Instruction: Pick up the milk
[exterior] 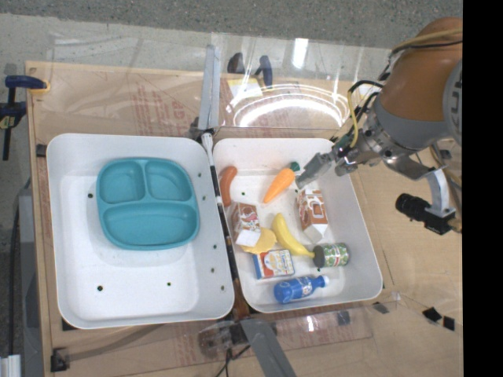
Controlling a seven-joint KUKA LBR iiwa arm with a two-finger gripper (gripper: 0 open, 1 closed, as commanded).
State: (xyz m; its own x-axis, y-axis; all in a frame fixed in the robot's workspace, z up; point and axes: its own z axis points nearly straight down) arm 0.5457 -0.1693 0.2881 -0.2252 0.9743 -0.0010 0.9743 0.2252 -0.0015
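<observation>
Milk carton [273, 263] lies flat in the right bin [363, 234], just below the banana [289, 237] and above the blue bottle [299, 288]. Likely light, stiff, smooth-sided; best gripped across its narrow sides. Pincer [305, 173] hovers above the banana, near the carrot [278, 185]; opening cannot be told.
</observation>
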